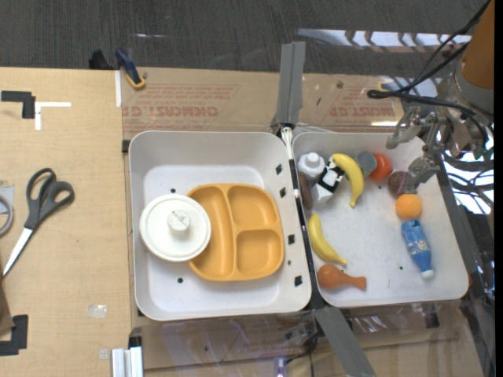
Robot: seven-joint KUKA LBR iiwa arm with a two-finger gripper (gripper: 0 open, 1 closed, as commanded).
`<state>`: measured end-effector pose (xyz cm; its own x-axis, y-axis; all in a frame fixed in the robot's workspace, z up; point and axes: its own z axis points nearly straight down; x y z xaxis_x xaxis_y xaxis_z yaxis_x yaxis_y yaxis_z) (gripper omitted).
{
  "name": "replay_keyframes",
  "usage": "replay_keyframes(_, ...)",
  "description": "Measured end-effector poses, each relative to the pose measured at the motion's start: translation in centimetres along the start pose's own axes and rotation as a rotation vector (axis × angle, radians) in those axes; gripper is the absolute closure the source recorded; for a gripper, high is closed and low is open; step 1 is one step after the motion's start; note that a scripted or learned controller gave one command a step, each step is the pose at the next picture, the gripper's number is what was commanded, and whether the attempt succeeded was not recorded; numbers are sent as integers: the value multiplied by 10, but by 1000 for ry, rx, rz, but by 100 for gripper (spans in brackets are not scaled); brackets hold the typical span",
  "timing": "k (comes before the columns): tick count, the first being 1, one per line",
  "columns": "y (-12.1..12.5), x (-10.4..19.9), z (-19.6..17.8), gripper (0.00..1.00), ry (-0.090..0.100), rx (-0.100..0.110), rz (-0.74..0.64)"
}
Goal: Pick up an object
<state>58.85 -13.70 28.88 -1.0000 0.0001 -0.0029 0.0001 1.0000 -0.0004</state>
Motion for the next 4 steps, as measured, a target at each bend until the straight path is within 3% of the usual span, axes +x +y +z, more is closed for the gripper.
replay_keyframes(1, -27, 32, 175, 0, 0, 0, 42)
replay_keyframes(2, -63, 27, 195, 0, -3, 1, 16)
replay_keyframes(3, -62, 25, 184, 100, -8, 3, 11)
replay_keyframes(4, -81, 17, 64, 100, -3, 1, 43)
